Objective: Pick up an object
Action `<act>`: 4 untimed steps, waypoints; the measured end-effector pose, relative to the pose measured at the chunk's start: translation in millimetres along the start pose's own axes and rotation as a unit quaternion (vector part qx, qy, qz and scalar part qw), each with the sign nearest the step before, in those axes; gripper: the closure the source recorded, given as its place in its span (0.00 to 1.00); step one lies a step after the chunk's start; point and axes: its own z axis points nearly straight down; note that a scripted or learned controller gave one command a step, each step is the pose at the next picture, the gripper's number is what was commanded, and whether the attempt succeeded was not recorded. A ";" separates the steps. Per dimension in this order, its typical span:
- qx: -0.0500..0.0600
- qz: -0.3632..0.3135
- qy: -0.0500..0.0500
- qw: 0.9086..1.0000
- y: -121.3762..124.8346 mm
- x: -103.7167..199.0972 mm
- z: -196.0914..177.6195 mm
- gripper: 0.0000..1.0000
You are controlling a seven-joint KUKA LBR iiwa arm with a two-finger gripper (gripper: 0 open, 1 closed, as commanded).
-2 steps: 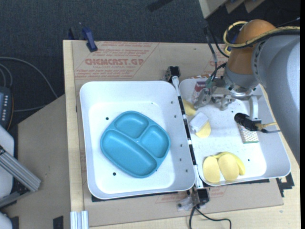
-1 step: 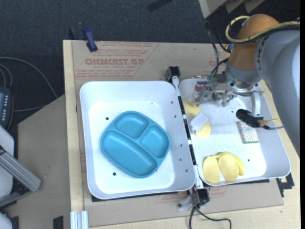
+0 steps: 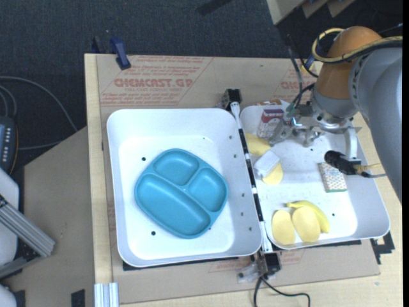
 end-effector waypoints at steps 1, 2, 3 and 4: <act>-0.016 -0.002 -0.003 1.000 7.0 -54.5 -6.0 0.00; -0.018 -0.004 0.000 1.000 -22.5 -84.4 -22.8 0.00; -0.018 -0.003 -0.002 1.000 -7.0 -43.7 -6.4 0.00; -0.019 -0.004 -0.003 1.000 -6.6 -43.7 -17.2 1.00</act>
